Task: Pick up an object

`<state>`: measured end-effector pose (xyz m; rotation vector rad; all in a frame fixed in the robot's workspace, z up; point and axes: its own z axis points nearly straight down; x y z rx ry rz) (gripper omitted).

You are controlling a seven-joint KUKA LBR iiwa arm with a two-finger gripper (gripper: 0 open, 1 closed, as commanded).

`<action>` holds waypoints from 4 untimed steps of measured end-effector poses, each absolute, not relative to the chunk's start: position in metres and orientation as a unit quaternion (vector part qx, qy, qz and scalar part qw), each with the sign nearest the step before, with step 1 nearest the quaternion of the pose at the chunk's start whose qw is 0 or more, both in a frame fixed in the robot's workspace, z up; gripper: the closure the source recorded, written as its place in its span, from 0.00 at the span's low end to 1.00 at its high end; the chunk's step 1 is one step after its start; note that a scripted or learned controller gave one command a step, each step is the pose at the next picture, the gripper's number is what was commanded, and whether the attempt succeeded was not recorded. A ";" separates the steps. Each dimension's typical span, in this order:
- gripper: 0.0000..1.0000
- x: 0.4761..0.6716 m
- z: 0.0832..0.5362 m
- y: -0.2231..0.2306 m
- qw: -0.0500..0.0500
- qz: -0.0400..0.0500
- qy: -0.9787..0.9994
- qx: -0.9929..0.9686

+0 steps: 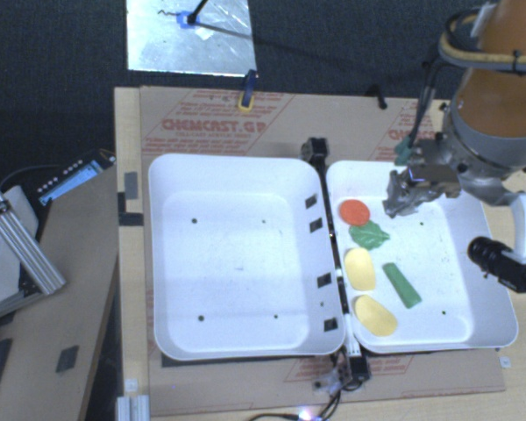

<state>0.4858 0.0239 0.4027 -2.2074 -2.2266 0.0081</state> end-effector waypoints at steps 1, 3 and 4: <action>1.00 0.499 0.473 0.087 -0.002 -0.005 -0.711 -0.703; 1.00 0.486 0.397 0.233 -0.001 -0.005 -0.712 -0.702; 1.00 0.487 0.404 0.227 0.000 -0.002 -0.709 -0.705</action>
